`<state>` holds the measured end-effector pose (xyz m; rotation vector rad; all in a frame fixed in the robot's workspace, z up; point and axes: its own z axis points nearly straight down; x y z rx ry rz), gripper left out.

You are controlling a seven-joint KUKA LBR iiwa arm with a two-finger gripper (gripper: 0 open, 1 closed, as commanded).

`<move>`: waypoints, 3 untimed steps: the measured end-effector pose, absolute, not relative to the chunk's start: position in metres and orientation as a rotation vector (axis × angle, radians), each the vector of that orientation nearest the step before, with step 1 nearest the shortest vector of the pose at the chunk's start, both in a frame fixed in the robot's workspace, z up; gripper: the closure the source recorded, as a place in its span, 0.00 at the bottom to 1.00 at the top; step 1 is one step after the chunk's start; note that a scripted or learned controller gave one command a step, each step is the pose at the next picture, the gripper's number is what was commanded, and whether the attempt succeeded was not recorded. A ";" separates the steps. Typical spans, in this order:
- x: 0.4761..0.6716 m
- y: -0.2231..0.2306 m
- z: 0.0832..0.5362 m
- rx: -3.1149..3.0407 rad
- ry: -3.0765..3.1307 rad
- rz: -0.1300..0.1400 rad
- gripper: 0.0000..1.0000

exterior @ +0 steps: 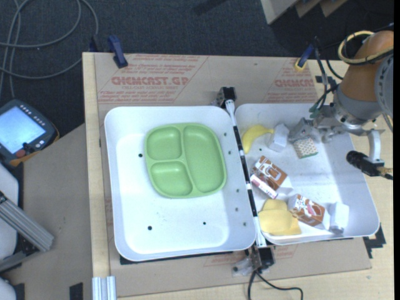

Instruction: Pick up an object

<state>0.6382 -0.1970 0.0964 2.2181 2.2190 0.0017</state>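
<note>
Nearest the camera, along the front edge of the right-hand shallow white bin (pixel 369 220), lies a soft yellow rounded piece (pixel 278 219), and just beside it, to the right, a red-and-white printed wrapper packet (pixel 308 209) with a small white block (pixel 339 215) at its far end. A little farther back, close to the wall that divides the bins, a second red-and-white carton-like packet (pixel 269 175) lies tilted. The left-hand shallow white bin (pixel 125 167) holds a pale green plastic tray with three compartments (pixel 185 159), lying flat near the bin's middle.

Farther still in the right bin, a yellow banana-shaped toy (pixel 254 134) rests against the dividing wall, with a small white crumpled piece (pixel 278 137) just right of it. Beside that sits a small speckled white square packet (pixel 305 147), directly under the grey gripper (pixel 310 132), which hangs low over the bin's back part. Whether the jaws are spread or pressed together cannot be told from this angle, nor whether they touch the speckled packet. The orange band of the arm (pixel 365 74) shows at the right edge, above the wrist.

Both bins stand on a pale wooden desk (pixel 187 80) covered with printed brown paper
</note>
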 end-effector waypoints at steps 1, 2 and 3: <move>0.635 -0.154 0.092 2.218 2.216 -0.001 0.00; 0.635 -0.152 0.098 2.215 2.218 0.002 1.00; 0.650 -0.130 0.096 2.233 2.235 -0.036 1.00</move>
